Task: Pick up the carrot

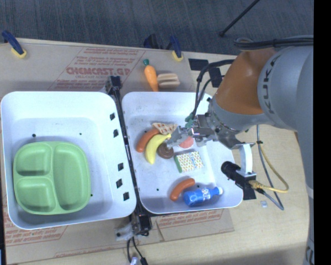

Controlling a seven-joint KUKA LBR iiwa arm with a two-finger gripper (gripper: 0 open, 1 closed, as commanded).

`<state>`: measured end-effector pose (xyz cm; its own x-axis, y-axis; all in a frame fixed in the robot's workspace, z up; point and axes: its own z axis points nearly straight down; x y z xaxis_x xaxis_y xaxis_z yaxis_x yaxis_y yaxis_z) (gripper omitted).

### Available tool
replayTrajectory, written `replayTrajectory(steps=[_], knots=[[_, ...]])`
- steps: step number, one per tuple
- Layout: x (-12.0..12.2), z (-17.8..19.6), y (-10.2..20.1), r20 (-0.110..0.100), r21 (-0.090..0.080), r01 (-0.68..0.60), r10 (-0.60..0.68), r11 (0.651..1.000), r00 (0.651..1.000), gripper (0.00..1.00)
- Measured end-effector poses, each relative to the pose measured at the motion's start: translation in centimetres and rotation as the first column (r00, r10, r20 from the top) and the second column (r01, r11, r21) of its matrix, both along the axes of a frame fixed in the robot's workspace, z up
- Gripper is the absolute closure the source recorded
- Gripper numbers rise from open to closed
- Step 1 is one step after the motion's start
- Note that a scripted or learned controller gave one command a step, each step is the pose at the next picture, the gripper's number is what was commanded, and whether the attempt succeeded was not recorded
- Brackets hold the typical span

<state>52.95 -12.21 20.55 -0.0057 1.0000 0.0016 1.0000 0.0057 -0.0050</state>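
The carrot [150, 77], orange with a small green top, lies on the cardboard just behind the right bin's [133, 101] far rim, beside a tan bread-like piece [168, 81]. My gripper [181, 137] hangs low over the middle of the right bin, well in front of and to the right of the carrot. It is close above a pink-red toy [187, 143] and a brown disc [165, 151]. Nothing shows as held in it.
In the right bin lie a banana [153, 149], an orange sausage-shaped piece [143, 141], a patterned green packet [188, 161], a sausage [182, 188] and a blue bottle [201, 195]. A green divided plate [51, 176] sits in the left bin [11, 106].
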Motion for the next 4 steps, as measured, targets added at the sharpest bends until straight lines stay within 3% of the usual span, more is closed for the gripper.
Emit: replayTrajectory(steps=[1, 2, 3, 4], knots=[[1.0, -10.8, 2.8, -0.002, 0.0, 0.033, -0.033, 0.999, 0.999, 0.0], [10.3, -11.3, 2.4, 0.001, -0.001, -0.045, 0.045, 0.999, 0.999, 0.0], [7.0, -3.3, -2.1, 0.004, -0.002, -0.092, 0.092, 0.996, 0.996, 0.0], [-4.1, -11.4, -4.3, 0.0, -0.001, 0.081, -0.081, 0.997, 0.997, 0.0]])
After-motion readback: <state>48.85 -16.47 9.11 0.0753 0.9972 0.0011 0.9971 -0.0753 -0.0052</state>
